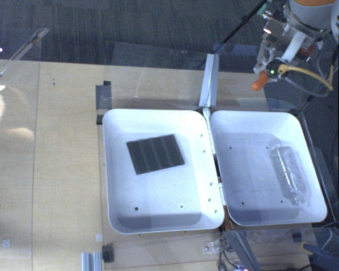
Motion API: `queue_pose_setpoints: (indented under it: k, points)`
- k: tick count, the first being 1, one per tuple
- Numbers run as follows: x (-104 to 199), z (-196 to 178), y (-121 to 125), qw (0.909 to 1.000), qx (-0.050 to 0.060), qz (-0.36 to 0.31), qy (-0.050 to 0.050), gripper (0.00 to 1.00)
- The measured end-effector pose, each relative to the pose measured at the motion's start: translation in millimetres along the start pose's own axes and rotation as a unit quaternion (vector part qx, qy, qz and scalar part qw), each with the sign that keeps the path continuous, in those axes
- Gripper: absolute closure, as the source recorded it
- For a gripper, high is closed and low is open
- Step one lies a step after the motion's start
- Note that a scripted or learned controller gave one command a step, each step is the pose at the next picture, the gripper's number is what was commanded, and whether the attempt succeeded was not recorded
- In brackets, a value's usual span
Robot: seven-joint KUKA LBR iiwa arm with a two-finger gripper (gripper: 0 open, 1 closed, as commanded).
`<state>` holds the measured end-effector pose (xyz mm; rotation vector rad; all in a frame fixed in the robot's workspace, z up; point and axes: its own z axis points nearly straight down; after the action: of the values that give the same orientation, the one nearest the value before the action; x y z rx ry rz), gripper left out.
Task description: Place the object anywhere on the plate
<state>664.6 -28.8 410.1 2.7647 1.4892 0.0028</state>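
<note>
You had the gripper point(263, 68) raised high at the top right of the camera view, above the bench behind the right bin point(249, 124) and well clear of both bins. An orange fingertip point(259, 82) pointed down and to the left, with a small green light just beside it on the gripper body. You could not tell from this angle how far the fingers stood apart; only one tip read clearly, the rest merged with the wrist hardware and a pale hose looping off to the right. Nothing showed between the fingers, and they touched nothing.

The object, a clear plastic bottle point(288, 173), lay on its side in the right bin, toward that bin's right wall. Its long axis ran roughly from the far side to the near side, tilted slightly, with the narrower end at the far side. It was well apart from the gripper.

The plate, a dark grey ribbed rectangle point(155, 153), lay flat in the left bin point(114, 174), in the far-left part of the floor, turned a little off square to the bin walls. Nothing rested on it.

The two bins sat side by side, touching along the central divider. The arm's orange band point(315, 2) showed at the top edge.
</note>
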Motion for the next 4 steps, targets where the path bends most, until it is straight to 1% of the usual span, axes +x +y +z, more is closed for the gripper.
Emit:
queue_pose_setpoints:
  k: [1,2,3,4]
  points:
    - [-0.1,-0.1,0.1,1.0,0.0,0.0,0.0,0.0]
    - [7.7,211.0,-23.8,0.9911,0.002,0.133,-0.001,0.0]
    - [84.4,185.6,-97.9,0.9874,0.001,0.158,0.001,0.0]
    - [85.5,174.9,-97.7,0.9877,0.001,0.156,0.002,1.0]
